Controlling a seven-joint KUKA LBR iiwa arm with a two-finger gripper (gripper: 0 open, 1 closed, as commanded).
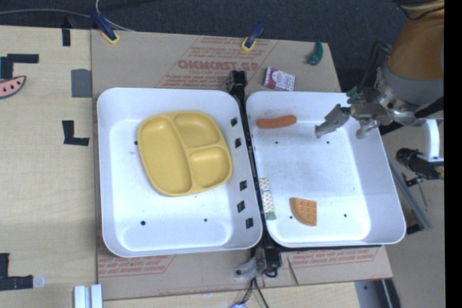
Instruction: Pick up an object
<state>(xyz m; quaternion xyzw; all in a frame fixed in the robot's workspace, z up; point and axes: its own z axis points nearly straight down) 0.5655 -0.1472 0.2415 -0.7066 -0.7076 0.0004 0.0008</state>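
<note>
In the right bin (375,227) a toy hot dog (276,122) lies near the far left corner. A waffle-patterned orange wedge (304,211) rests near the bin's front. My gripper (345,124) hangs over the far right part of this bin, to the right of the hot dog and apart from it. Its fingers (328,122) are spread, with nothing between them. The left bin (119,227) holds a yellow divided plate (185,152).
A small red and white packet (278,78) lies on the cardboard behind the bins. Yellow clips (252,39) and a green piece (316,53) sit at the cardboard's far edge. The arm's orange band (417,47) is at the right.
</note>
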